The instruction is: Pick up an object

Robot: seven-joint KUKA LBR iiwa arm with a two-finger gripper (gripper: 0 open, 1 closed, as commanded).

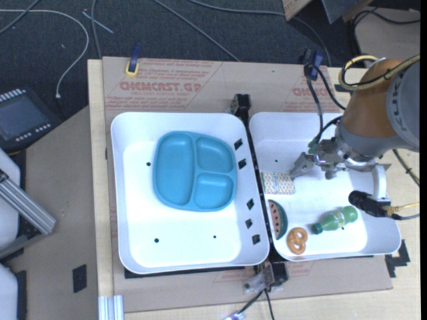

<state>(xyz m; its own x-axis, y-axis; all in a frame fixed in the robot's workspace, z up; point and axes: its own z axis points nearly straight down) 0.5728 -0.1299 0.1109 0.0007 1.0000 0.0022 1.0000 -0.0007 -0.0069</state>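
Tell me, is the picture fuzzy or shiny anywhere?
Camera view: mostly sharp; the blue plate and green bottle are crisp. The arm near the right edge looks soft and blurry. The white bins are brightly lit with only faint shadows and no harsh glare.

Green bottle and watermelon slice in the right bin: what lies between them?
In the camera view, a pretzel lies on the bin floor between the green bottle and the watermelon slice, slightly nearer the front rim.

Left bin (127, 179): we see a blue three-compartment plastic plate (195, 171).
Right bin (280, 129): we see a checkered cloth square (278, 183), watermelon slice (277, 217), pretzel (297, 240), green bottle (335, 220).
Gripper (319, 160): above the right bin, beside the cloth.
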